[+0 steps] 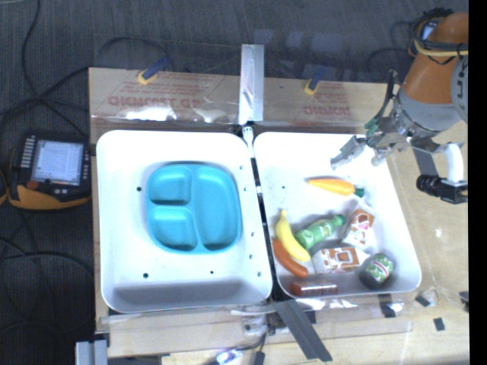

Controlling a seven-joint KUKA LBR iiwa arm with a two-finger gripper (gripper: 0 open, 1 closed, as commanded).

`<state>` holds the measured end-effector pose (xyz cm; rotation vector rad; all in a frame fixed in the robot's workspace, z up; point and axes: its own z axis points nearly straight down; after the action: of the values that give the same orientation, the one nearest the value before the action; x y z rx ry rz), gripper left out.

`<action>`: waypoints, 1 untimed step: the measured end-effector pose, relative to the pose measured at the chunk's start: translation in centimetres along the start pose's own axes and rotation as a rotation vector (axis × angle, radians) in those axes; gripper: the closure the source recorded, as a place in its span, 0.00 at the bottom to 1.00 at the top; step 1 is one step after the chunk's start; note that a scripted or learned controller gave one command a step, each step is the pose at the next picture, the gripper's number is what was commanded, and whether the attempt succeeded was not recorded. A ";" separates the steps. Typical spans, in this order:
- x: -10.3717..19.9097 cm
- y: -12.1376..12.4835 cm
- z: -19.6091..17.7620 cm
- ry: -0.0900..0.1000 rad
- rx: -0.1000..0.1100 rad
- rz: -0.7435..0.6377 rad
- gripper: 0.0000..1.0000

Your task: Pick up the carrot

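Observation:
The carrot (332,185) is orange with a green stem end and lies on its side in the upper middle of the right bin (300,154). My gripper (361,153) hangs over the bin's upper right part, above and a little to the right of the carrot, apart from it. Its two fingers (344,153) are spread, with nothing between them.
Lower in the right bin lie a banana (289,239), a green bottle (320,230), a hot dog (289,261), two small cartons (338,259) and a dark green round item (377,269). The left bin holds a blue divided plate (192,206). A teach pendant (52,166) sits off the bench at left.

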<state>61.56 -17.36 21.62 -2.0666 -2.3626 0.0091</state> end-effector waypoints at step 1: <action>-1.6 -0.6 12.5 0.003 -0.003 -0.214 0.00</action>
<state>61.07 -19.02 9.12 -1.8024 -2.5694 0.0017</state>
